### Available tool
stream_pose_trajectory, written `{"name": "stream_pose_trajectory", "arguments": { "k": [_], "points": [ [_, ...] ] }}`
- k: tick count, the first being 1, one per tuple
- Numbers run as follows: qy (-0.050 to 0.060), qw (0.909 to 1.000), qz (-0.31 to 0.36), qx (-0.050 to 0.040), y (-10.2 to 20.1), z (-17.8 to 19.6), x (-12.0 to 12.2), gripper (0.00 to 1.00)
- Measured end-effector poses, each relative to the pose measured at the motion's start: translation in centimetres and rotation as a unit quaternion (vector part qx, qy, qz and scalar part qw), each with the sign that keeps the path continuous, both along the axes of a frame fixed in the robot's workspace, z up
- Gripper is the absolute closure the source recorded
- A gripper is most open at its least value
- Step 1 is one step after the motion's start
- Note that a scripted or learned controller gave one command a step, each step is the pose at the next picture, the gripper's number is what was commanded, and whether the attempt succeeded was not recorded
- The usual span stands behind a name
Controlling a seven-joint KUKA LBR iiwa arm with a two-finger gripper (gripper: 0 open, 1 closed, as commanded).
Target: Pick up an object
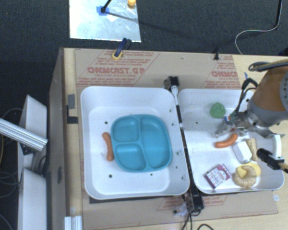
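- Clutter is crowding the right bin [201, 174]: an orange sausage [226, 140] is lying just under the gripper [229, 127], a green ball [217, 110] is sitting up and to the left of it, and a white block [242, 152] is resting just beside the sausage's right end.
- Down at the near edge, a maroon packet [217, 175] and a pale ring-shaped pastry [245, 174] are lying side by side.
- The grey arm [278, 99] with its orange band is leaning in from the right, its bulk covering the bin's far right corner.
- The gripper is hanging low over the bin floor, near the sausage's upper end; how its jaws are set, I cannot tell, as it is too small and dark.
- Over in the left bin [93, 128], a blue divided plate [140, 142] is taking up the middle, with a second orange sausage [108, 146] lying just beside its left rim.
- Both bins are sitting on a printed cardboard sheet [134, 68] over dark carpet [24, 42], with a shiny metal sheet [86, 18] lying beyond.
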State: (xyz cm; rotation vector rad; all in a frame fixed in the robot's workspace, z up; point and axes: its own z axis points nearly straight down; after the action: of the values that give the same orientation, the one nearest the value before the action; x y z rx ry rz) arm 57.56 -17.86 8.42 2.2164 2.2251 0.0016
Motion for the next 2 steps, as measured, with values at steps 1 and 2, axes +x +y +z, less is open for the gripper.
{"name": "stream_pose_trajectory", "arguments": {
  "k": [1, 2],
  "points": [
    [-0.001, 1.0000, 0.001, -0.0002, -0.01, 1.09, 0.10, 1.00],
    [-0.001, 1.0000, 0.001, -0.0002, -0.01, 1.08, 0.10, 0.00]
  ]
}}
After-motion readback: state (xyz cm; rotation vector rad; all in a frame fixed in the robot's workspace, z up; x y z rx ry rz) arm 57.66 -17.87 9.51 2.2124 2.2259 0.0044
